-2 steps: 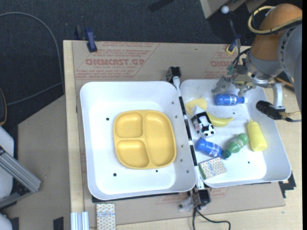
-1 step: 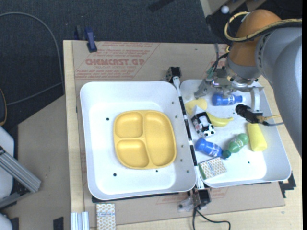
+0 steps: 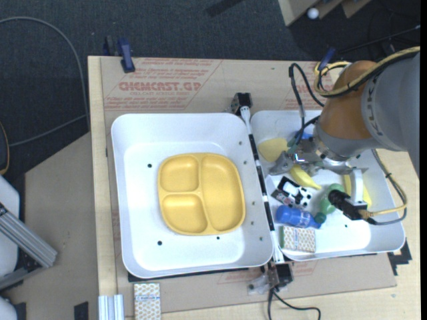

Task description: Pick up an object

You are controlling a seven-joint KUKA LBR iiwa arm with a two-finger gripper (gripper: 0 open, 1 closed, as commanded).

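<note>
Camera view — bench (image 3: 167,85) brown w/ red print, dark carpet (image 3: 47,85) around; gripper (image 3: 301,157) state can't tell.

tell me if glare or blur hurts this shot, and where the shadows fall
Camera view: even, soft light; mild glare whitens the left bin walls; the yellow divided plate is sharp. The arm looks slightly soft and shades the cluttered right bin, where the small objects are hard to tell apart.
</note>
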